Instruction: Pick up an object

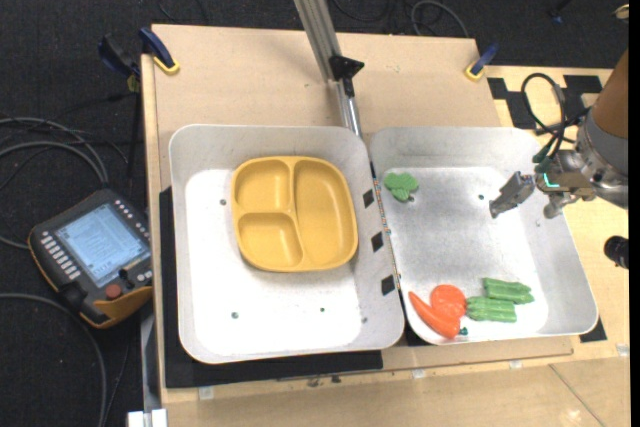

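Now, counting what lies before me: two white bins side by side, the left bin and the right bin. In the left one sits a single yellow divided plate with three compartments. In the right one I count four small things: one green leafy piece near the upper left corner, one red tomato-like piece and one orange carrot-like piece touching each other at the bottom edge, and just to their right a pair of green pods, one stacked slightly above the other, which I count as two if taken singly.

My gripper hangs over the upper right part of the right bin, reaching in from the right. Its two fingers are spread wide apart, one finger pointing left and down, the other close to the bin's right wall. Nothing sits between them, and I cannot tell whether the tips touch the bin floor. The green leafy piece is well off to my gripper's left; the pods and the red and orange pieces lie well below it toward the front rim.

Around the bench, a metal pole slants in from the top, and a teach pendant rests on the floor left of the bench among cables.
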